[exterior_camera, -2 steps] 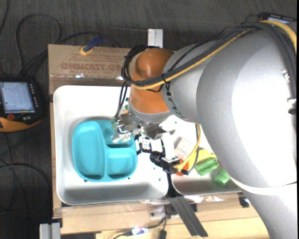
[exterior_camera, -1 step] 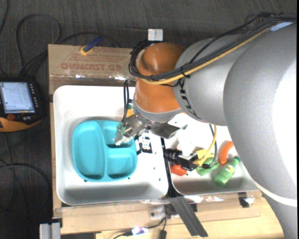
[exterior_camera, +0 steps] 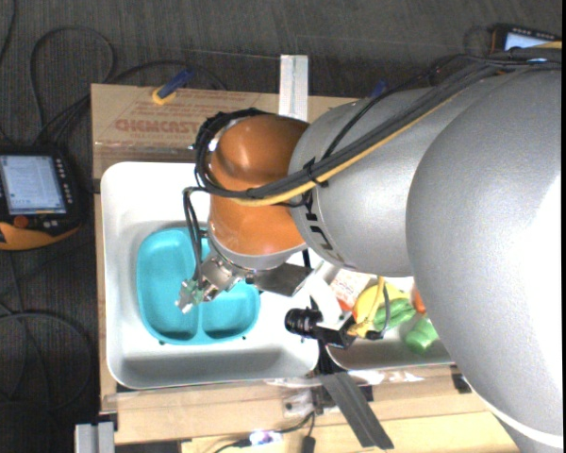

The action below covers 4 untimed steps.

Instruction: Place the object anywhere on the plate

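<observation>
Fingers [exterior_camera: 189, 297] hang low over the plate, and between their tips I see a small greenish-grey object [exterior_camera: 192, 295], too small and blurred for me to name; they look clamped on it, over the plate's middle near the divider.

Working down by size from my screen: the arm [exterior_camera: 434, 206] covers most of the right side, smooth grey metal with black cables running along it, and its glossy orange band [exterior_camera: 255, 192] sits above the wrist.

Next comes the left bin [exterior_camera: 118, 253], shallow, white, with rounded corners. It holds the plate [exterior_camera: 165, 281], a turquoise plastic dish with rounded compartments split by raised ridges.

What I see of the right bin [exterior_camera: 396, 355] is a strip of its near edge under the arm. It holds a jumble of toys: something yellow [exterior_camera: 370, 302], a green piece [exterior_camera: 420, 334], a bit of orange [exterior_camera: 417, 300], and a white piece with red markings [exterior_camera: 349, 287].

A brown cardboard sheet [exterior_camera: 132, 121] with red lettering lies on the tabletop behind the left bin. A handheld controller [exterior_camera: 26, 192] with a lit screen rests on the dark carpet to the left.
</observation>
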### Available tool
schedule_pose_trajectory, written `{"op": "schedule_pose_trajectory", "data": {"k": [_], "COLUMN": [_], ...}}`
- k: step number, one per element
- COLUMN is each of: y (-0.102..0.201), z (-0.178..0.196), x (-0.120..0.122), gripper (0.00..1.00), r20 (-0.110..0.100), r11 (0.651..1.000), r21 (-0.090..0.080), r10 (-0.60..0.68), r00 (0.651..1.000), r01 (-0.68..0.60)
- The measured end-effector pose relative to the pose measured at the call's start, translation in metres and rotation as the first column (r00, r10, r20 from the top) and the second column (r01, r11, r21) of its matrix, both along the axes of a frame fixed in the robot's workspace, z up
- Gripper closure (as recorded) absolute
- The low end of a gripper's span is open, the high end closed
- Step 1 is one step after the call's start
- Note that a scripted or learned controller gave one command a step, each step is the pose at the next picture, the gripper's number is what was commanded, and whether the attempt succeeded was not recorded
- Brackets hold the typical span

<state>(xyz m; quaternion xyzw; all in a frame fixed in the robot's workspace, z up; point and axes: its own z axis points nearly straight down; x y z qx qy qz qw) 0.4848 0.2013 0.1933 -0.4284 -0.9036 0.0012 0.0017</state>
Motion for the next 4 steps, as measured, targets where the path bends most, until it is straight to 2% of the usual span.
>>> {"op": "schedule_pose_trajectory", "data": {"k": [1,2,3,4], "y": [0.0,-0.054,-0.017,-0.017], "z": [0.0,-0.084,-0.045,-0.038], "x": [0.0,0.021,0.069,0.069], "gripper": [0.0,0.0,0.0,1.0], "r20": [0.0,0.02,0.002,-0.002], "r11": [1.0,0.993,0.97,0.97], "r21": [0.0,0.016,-0.002,-0.004], "r10": [-0.001,-0.115,-0.245,-0.244], "r00": [1.0,0.993,0.97,0.97], "r01": [0.001,0.115,0.245,0.244]}}
